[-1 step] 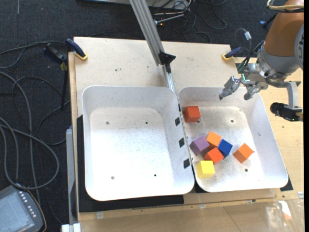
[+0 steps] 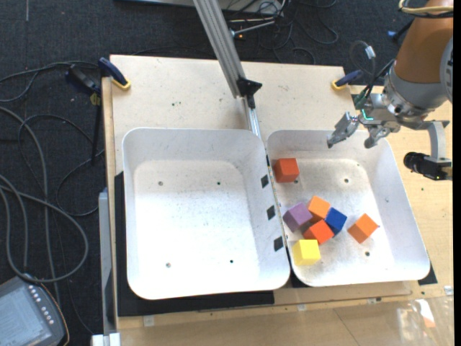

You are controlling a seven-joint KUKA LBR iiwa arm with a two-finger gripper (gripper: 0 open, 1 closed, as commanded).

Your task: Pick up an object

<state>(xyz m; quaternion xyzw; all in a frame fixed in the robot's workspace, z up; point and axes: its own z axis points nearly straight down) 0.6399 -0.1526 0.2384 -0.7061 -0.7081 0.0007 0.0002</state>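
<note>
- Two shallow white bins sit side by side on the pale tabletop (image 2: pixel 187 92); the left bin (image 2: pixel 144 265) shows a speckled floor, and the right bin (image 2: pixel 403 244) holds all the blocks.
- Six blocks lie in the right bin: one red-orange block (image 2: pixel 287 169) alone near the dividing rims, and five more nearer the front.
- Of those five, a purple block (image 2: pixel 296 215), an orange block (image 2: pixel 319 207), a blue block (image 2: pixel 336 220) and a red block (image 2: pixel 319 231) are bunched together, touching or nearly so.
- A yellow block (image 2: pixel 307 251) sits just in front of that bunch, close to the bin's left wall.
- A second orange block (image 2: pixel 363 227) lies apart on the right of the bunch, turned at an angle.
- By colour the count is two orange, two red or red-orange, one purple, one blue and one yellow.
- The hand (image 2: pixel 358 132) hangs over the back edge of the right bin, fingers spread apart with nothing between them, well clear of every block.
- A slanted metal pole (image 2: pixel 220 38) crosses the tabletop from the top and ends where the two bins meet.
- Two blue-and-yellow clamps (image 2: pixel 115 74) (image 2: pixel 346 79) grip the tabletop's back corners.
- Black cables (image 2: pixel 43 157) trail over the dark carpet at left, and a grey device (image 2: pixel 25 316) lies at the lower left corner.
</note>
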